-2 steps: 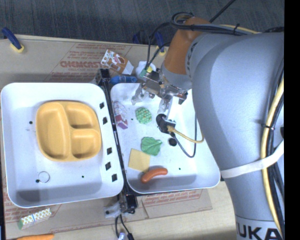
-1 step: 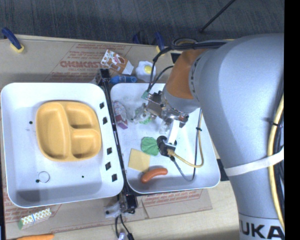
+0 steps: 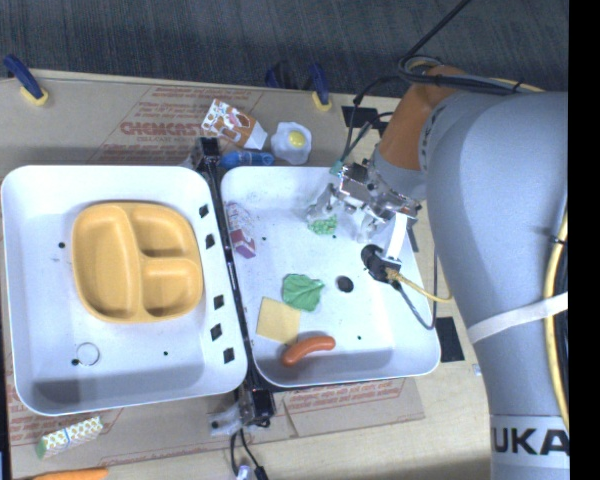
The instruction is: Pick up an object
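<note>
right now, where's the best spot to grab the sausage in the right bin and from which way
Probably across the middle of the sausage, coming straight down. It lies flat on the bin floor near the front wall, long axis running left-right and slightly curved, so the gripper's fingers should close across its narrow width, front to back. The cheese slice sits close by its left end, so stay central or rightward.

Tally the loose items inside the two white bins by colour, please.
Yellow: 2, the divided tray and the cheese slice
Green: 2, the leaf and a piece by the gripper
Orange-red: 1, the sausage
White and maroon: 1, the packet
Total: 6
</note>
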Robot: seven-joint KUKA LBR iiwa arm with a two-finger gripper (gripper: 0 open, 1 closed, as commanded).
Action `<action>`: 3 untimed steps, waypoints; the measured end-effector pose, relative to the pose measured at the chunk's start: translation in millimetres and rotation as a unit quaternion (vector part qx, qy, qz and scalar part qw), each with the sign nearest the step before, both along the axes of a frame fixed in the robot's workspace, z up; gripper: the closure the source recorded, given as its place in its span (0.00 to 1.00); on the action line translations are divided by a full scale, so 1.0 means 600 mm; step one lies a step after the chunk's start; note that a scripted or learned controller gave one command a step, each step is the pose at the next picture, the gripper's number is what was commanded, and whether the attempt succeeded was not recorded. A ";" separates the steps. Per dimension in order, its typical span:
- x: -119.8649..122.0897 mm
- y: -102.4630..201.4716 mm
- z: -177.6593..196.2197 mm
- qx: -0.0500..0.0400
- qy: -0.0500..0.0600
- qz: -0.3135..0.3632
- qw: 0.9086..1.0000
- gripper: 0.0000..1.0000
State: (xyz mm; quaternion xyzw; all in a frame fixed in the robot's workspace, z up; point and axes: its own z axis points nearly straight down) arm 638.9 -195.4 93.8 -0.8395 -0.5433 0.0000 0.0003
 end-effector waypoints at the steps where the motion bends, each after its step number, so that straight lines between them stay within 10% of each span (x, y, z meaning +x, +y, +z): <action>1: -0.005 0.109 -0.004 0.001 0.002 0.044 0.999 0.00; 2: 0.007 0.082 -0.011 0.011 0.031 0.298 0.954 0.00; 3: 0.023 0.033 -0.003 0.000 0.001 0.424 0.906 0.00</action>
